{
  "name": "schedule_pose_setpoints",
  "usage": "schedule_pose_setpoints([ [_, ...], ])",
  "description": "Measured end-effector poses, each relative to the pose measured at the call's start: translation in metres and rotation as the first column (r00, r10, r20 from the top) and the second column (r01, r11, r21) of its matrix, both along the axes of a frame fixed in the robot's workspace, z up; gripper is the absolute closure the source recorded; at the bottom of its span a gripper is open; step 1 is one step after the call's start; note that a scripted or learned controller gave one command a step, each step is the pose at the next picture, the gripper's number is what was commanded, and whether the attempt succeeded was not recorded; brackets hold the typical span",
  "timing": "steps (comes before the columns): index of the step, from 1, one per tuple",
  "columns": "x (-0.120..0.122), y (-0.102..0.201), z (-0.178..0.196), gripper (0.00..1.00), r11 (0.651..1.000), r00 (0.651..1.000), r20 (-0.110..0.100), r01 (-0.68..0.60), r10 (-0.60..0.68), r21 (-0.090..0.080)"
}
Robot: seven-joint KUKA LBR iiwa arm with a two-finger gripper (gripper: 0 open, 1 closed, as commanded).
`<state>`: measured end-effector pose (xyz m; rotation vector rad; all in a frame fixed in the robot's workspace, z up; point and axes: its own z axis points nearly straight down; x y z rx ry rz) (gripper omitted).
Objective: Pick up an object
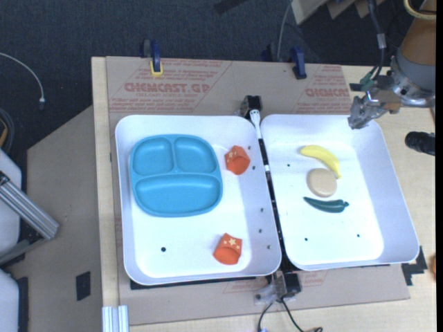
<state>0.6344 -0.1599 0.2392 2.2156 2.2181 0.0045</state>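
Camera view, taken from above at a slant, presents two white bins side by side on the counter (208, 81). In the right bin (374, 234), toward its upper middle, three small things are clustered: a yellow banana (322, 158), a round beige piece (322, 182) just below it and apparently touching it, and a dark green pepper (327, 204) lying just under that. In the left bin (131, 254) a blue divided plate (176, 173) is seen at the left, with one orange cup (237, 160) near the upper right and another orange cup (228, 249) toward the lower middle.

Any of these may be picked. All are judged to be light toy pieces, probably stiff plastic and somewhat slippery. The banana and the pepper are long and narrow, so a grip across the short width at mid-length is advised. The beige round piece is lower and wider and is expected to be harder to span. The closeness of the three pieces may cause a neighbour to be nudged.

The pincer (361, 113) is seen at the upper right corner of the right bin, over its rim, well apart from the cluster. Nothing is seen held by it, and whether it is wide or narrow cannot be told at this size.
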Motion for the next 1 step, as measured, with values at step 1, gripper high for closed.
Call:
schedule_pose_setpoints([
  [1, -0.0042, 0.0534, 0.0066, 1.0, 1.0, 1.0, -0.008, -0.004, 0.004, 0.005],
])
